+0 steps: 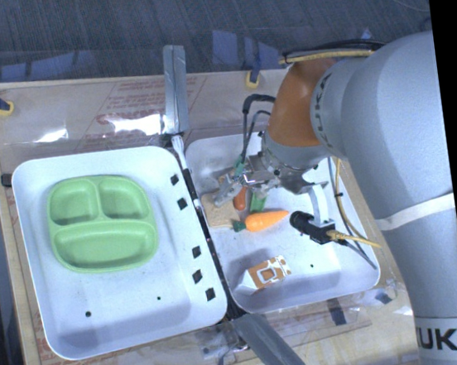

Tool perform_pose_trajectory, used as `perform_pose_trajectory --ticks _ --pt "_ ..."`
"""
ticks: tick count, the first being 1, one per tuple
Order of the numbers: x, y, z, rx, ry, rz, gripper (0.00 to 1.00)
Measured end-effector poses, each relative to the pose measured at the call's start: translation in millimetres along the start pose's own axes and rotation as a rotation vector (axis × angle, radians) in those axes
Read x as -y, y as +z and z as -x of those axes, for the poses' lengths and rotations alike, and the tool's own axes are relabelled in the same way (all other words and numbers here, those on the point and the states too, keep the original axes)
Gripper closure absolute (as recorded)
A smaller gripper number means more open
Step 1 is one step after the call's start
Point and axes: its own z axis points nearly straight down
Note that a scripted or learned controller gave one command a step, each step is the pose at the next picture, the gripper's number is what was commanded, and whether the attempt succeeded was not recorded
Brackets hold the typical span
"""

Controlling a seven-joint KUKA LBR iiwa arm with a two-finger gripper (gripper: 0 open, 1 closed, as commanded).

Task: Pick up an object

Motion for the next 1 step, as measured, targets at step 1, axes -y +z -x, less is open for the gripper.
perform_pose_trajectory --ticks 1 --pt "0.1 -9.7 -0.2 -0.001 -0.003 -0.002 1.00"
